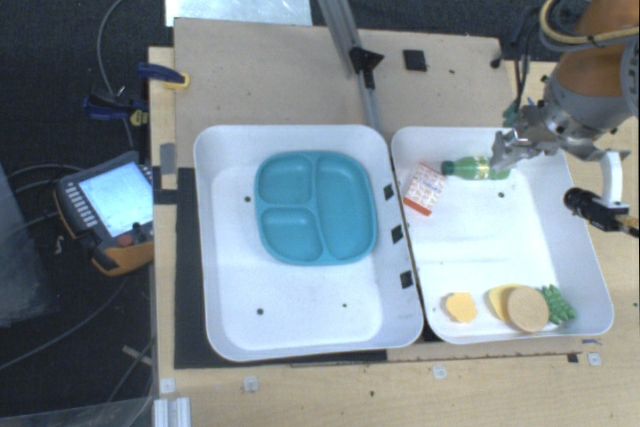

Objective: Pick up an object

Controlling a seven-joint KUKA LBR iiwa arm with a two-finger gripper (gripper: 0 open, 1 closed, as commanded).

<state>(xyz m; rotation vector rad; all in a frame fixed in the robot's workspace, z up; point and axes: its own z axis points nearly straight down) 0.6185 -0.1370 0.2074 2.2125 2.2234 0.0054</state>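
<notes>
In the left white plastic bin (225, 315) there's just a teal divided plate with three compartments (316, 207), sitting a bit toward 12 o'clock of the bin's middle. Moving over to the right white bin (570, 245): near its 10 o'clock corner lies a small red-and-white printed packet (422, 189), and just beside that, toward 3 o'clock, a small green bottle with a yellowish band lying on its side (472, 168). Down along the 6 o'clock edge you've got a small round orange-yellow piece (460, 307), a tan round bun-like thing (522, 307) and a bit of leafy green toy food (558, 305), bunched close together.

The grey two-finger gripper (506, 151) is right at the bottle's 3 o'clock end, low in the bin. Honestly can't make out how wide the jaws stand or whether the bottle's actually between them, too blurry there.

My read: it's at the grasp step on the bottle. Next it'd need a firm close around the bottle's body, then a straight lift, and since it's round it could easily roll or squirt out.
</notes>
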